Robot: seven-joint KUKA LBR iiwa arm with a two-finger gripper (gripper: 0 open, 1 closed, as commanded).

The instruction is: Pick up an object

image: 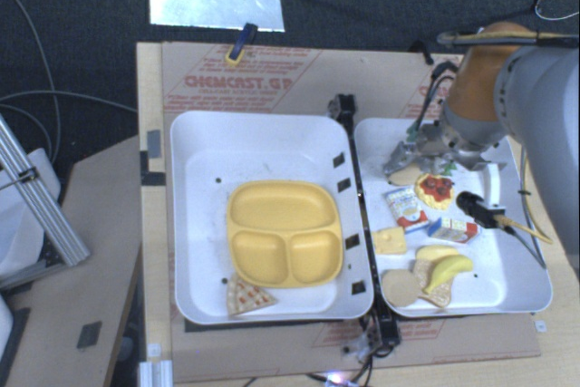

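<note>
Nearby, banana (449, 268) beside cheese (391, 240).

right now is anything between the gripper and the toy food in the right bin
Nothing visible stands between them. The gripper is low at the far end of the right bin, right beside a tan piece. The pizza-like toy and the small packet lie just past it, uncovered.

One fixed camera looks down aslant over both bins (195, 195).

grey arm (544, 104) w/ orange band, black cables nr wrist, metal pincer (405, 157).
</note>
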